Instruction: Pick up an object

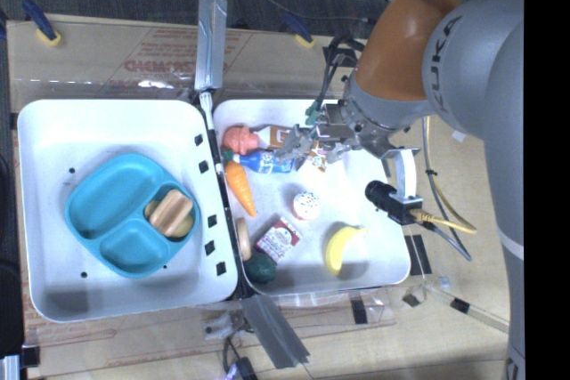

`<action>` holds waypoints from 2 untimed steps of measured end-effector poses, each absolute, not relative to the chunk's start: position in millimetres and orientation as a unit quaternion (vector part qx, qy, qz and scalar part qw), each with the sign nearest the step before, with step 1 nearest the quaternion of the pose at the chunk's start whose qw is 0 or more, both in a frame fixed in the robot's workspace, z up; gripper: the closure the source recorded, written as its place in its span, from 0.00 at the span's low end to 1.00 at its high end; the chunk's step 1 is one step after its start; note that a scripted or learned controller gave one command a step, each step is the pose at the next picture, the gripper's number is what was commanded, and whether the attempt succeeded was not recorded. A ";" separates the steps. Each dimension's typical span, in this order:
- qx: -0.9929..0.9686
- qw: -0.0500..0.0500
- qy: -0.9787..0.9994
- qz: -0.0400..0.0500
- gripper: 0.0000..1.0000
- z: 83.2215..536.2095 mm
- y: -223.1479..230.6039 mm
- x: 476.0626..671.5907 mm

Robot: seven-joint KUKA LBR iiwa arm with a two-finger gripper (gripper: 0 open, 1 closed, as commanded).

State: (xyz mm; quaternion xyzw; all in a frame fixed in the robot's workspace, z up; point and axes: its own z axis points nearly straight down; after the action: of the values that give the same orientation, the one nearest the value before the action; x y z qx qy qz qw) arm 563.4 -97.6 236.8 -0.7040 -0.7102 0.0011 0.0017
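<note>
Clearly, white "KUKA" lettering on grey arm (463, 49)

I see smooth, glossy white plastic on both bins (53, 298). The blue divided tray (116, 222) looks like matt plastic. The banana (338, 247) and carrot (239, 185) have a plastic sheen. The arm's (476, 58) grey shell is satin-smooth, its orange band (405, 44) glossy. The counter (134, 49) looks like pale wood.

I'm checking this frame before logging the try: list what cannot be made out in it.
- Gripper, camera view: open or shut is unclear; it is small, cluttered and blurred against the toys beneath.
- Blue bottle: its right end is hidden under the gripper.
- Dark green thing in the right bin's corner: too dark to identify.
- Small box: label too small to read.
</note>
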 end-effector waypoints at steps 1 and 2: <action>-0.704 0.002 -0.710 0.001 0.00 236.9 -97.6 563.4; -0.755 0.005 -0.656 0.004 0.00 112.7 -131.5 502.7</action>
State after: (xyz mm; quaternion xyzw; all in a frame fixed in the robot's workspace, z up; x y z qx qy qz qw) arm 502.7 -131.5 112.7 -0.7548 -0.6559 0.0043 0.0051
